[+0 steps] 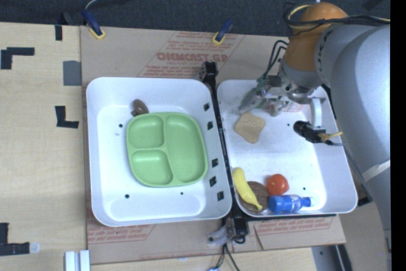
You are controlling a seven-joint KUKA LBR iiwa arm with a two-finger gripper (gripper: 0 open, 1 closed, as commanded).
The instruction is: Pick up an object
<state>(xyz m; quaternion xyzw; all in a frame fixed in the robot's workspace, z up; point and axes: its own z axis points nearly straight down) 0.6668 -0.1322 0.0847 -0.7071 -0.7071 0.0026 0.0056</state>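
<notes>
The hand [263,97], its spread impossible to tell, hovered just above a bread slice [250,127], likely light, soft, best pinched across its edges.

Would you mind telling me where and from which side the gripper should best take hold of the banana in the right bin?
Probably grip the banana mid-length, across its narrow width, descending from above: it lies flat, with the bin wall and a brown object flanking it.

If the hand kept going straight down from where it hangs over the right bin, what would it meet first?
Probably the tan, bread-like piece, which lies just below and left of the hand in this view. Depth is unclear from one slanted view, so it may instead land on bare floor of the white right bin beside it.
</notes>
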